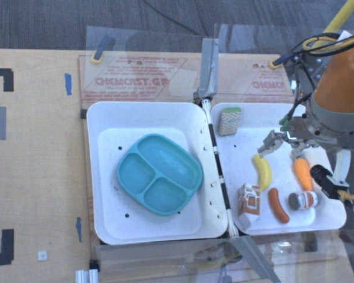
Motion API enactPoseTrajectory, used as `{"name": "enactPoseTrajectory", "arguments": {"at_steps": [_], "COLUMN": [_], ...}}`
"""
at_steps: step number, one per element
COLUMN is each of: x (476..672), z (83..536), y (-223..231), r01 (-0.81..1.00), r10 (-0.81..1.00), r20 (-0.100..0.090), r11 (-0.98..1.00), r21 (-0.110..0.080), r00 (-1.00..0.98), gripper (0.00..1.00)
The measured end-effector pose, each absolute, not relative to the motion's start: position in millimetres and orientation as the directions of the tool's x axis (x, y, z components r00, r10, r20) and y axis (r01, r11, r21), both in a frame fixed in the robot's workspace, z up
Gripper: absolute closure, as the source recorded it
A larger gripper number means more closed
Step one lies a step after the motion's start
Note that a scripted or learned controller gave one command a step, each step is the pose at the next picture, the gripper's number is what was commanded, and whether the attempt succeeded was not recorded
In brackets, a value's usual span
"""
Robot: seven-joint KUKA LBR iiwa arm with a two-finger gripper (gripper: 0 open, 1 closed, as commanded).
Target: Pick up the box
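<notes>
The box [249,200] is a small orange and white carton standing near the front left corner of the right bin [333,217]. My gripper [285,145] hovers over the middle of that bin, up and to the right of the box and well apart from it. Its fingers [271,142] are spread open, with bare bin floor between them. The grey arm with its orange band [339,87] comes in from the right.
A yellow banana [262,171] lies between gripper and box. A red sausage [278,205], a small can [304,200] and a carrot [302,173] lie to the box's right. A green sponge [229,121] sits at the back left. The left bin [100,158] holds a blue divided plate [159,173].
</notes>
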State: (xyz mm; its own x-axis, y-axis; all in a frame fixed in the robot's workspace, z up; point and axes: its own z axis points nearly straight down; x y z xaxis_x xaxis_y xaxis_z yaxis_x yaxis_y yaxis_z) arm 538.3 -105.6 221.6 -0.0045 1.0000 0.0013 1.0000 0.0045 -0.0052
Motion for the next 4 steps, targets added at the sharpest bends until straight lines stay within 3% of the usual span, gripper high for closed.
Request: {"name": "enactPoseTrajectory", "arguments": {"at_steps": [1,2,3,4], "x": [632.7,664.3,606.9,608.7], "z": [100,87,87,97], "y": [-110,-102,-153,-156], "r01": [1.000,1.000,1.000,1.000], "r10": [1.000,1.000,1.000,1.000], "r20": [-0.001,-0.004,-0.001,-0.002], "r11": [0.031,0.020,0.019,0.013], "r21": [-0.001,-0.016,0.004,0.009], "r00": [-0.031,-0.020,-0.019,-0.013], "gripper": [0.00,0.00,0.00,1.00]}}
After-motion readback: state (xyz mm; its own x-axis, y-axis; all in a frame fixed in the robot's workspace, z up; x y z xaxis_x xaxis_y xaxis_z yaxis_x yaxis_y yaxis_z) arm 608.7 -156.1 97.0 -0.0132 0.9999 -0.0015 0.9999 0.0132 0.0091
